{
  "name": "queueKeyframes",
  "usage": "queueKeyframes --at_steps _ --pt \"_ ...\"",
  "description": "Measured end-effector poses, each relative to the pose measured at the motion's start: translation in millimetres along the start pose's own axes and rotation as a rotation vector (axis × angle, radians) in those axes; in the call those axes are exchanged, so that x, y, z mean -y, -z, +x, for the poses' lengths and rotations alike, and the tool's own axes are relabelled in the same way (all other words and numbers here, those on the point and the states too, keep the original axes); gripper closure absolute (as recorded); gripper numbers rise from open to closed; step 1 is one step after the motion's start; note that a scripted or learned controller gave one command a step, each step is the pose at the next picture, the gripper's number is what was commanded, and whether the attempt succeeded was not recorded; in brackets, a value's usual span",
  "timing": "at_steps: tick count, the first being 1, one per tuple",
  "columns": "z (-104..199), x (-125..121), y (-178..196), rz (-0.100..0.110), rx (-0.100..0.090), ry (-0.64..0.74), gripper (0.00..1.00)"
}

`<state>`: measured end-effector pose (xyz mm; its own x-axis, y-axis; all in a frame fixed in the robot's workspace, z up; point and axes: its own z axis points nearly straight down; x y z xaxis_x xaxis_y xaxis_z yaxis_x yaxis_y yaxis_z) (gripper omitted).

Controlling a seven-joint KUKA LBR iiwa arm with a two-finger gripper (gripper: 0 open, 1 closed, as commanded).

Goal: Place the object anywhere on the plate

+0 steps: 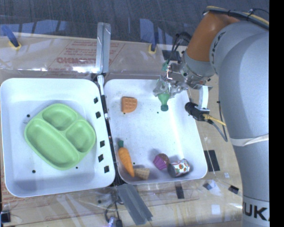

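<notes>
Two shallow white bins sit side by side before you on the bench, the left bin in the left half of the frame and the right bin at center. In the left bin lies a light green plate with three compartments, tilted diagonally, nothing resting on it.

At upper right, your grey arm with its orange band reaches in over the top edge of the right bin. The gripper hangs above that bin's upper right area, and a small green bottle-shaped object shows right at its tip, neck pointing down the frame. The object looks pinched between the fingers, lifted just over the bin floor, though the fingers themselves are small and partly blurred.

Elsewhere in the right bin, you can see an orange, toast-like square near the upper left, well apart from the gripper. Along the bottom edge lie a toy carrot with a green top, a tan piece just beside its tip, a purple item, and a small can on its side, touching or nearly touching the purple item.

A grey divider bar stands between the bins at the top of the frame.
</notes>
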<state>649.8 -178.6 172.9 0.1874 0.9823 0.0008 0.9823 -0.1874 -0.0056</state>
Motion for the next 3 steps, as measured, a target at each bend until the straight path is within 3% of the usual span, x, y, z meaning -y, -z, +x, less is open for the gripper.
queueKeyframes --at_steps 1,2,3 --pt "72 31 -40 0.0 0.001 -0.006 1.0" --pt "117 94 18 -0.001 0.001 0.02 1.0" --pt "234 148 17 0.001 0.003 -0.013 1.0"
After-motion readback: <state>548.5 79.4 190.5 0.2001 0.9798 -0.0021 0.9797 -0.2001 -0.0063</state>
